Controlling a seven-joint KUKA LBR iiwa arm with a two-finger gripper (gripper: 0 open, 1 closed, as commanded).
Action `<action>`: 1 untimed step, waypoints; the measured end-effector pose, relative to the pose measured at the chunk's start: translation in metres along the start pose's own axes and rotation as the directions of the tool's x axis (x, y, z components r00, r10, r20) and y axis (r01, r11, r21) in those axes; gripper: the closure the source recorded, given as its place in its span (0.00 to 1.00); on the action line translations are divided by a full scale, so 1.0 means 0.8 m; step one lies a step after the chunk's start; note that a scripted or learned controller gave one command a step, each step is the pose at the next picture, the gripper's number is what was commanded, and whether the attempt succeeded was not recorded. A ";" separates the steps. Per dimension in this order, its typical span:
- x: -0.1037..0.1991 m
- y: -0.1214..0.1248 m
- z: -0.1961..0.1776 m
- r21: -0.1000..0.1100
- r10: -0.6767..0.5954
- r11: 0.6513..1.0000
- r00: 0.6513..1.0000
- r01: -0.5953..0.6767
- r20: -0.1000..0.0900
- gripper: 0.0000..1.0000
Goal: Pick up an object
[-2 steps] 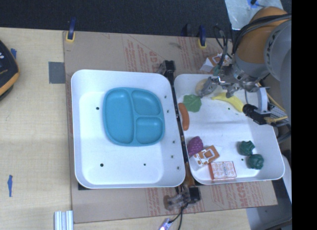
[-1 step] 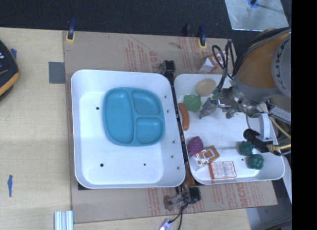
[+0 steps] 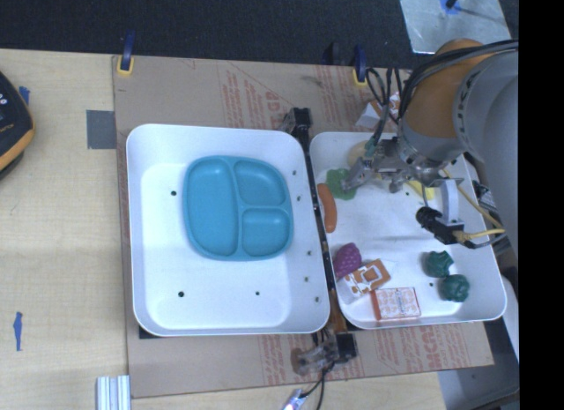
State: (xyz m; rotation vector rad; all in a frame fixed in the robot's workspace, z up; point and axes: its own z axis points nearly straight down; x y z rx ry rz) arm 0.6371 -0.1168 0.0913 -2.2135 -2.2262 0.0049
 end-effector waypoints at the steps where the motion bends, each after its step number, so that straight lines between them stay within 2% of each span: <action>1: -0.009 0.024 -0.001 -0.002 -0.001 1.000 1.000 0.001 -0.001 0.00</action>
